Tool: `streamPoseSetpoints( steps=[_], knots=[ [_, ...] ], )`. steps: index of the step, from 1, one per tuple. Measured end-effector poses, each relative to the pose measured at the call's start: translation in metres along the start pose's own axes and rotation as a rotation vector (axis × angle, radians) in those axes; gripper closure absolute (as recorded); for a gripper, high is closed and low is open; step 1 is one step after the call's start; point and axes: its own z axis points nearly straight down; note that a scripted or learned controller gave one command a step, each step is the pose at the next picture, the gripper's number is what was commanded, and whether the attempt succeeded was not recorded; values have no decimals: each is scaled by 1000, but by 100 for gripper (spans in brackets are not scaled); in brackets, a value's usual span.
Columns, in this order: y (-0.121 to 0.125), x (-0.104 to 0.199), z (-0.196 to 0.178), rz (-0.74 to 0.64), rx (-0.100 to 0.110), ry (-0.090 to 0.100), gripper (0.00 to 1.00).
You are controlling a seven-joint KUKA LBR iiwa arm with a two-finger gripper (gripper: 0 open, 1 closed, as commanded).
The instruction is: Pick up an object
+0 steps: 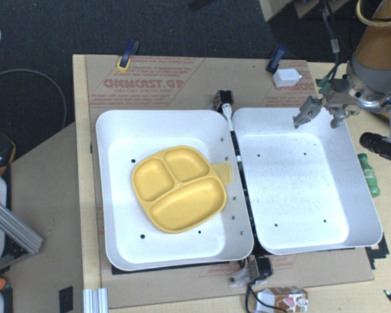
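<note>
Yellow divided plate [178, 188] lying flat in left bin [114, 142]. Claw [322, 112] spread wide, grasping nothing, poised over far edge of right bin [352, 220].

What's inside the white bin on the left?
The left bin holds one yellow divided plate with three compartments, lying flat. A small yellowish piece pokes out at its right edge. Whatever lies beneath the plate is covered.

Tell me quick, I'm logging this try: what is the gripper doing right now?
Gripper: fingers spread open, holding nothing, above the right bin's far edge.
</note>
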Motion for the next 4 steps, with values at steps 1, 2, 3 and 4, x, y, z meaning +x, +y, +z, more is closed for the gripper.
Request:
streamPoseSetpoints(
  steps=[1,2,3,4],
  knots=[
    [-72,38,-87,-3,-5,0,0],
    [-133,93,-113,-5,3,3,0],
    [-129,90,-122,-2,-1,0,100],
    [-148,153,-108,-6,4,2,100]
  ],
)
